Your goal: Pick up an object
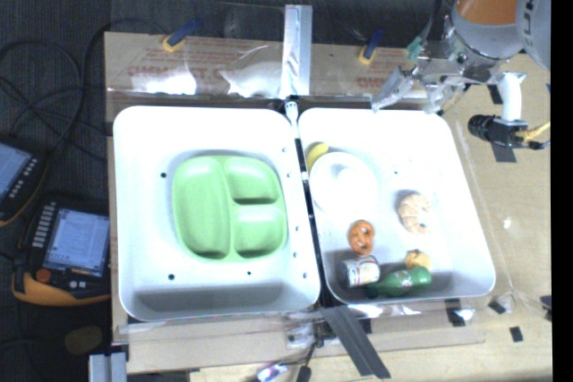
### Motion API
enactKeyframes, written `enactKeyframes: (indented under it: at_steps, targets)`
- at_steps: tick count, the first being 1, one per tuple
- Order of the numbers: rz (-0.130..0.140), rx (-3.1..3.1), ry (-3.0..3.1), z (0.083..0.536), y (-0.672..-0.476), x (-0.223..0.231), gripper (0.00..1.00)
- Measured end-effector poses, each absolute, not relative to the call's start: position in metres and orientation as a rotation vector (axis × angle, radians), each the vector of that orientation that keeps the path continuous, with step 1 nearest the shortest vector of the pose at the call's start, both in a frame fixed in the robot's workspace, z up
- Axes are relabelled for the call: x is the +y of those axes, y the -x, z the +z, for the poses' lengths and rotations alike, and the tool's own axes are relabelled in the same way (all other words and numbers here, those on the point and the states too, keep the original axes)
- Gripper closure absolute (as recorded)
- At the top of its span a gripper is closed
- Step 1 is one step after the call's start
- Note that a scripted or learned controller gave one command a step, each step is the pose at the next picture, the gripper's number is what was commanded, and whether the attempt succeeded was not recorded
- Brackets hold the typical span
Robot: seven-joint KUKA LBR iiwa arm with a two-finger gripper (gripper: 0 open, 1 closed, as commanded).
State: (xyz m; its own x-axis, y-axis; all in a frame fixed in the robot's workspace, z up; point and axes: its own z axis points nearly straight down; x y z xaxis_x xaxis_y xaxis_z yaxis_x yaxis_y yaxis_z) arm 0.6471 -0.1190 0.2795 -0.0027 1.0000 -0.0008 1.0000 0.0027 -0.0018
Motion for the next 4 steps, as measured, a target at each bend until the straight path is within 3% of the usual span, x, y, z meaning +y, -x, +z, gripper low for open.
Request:
enactKeyframes:
  at_steps: [1, 2, 3, 4]
  targets:
    - [0.004, -2.346, 2.093, 0.3, -0.646, -0.103, 0.0]
    - [0.007, -2.234, 2.207, 0.164, -0.629, -0.143, 0.0]
    - [0.0, -2.272, 2.165, 0.133, -0.573, -0.221, 0.0]
    - [-0.024, -2.02, 2.412, 0.092, -0.564, -0.199, 0.0]
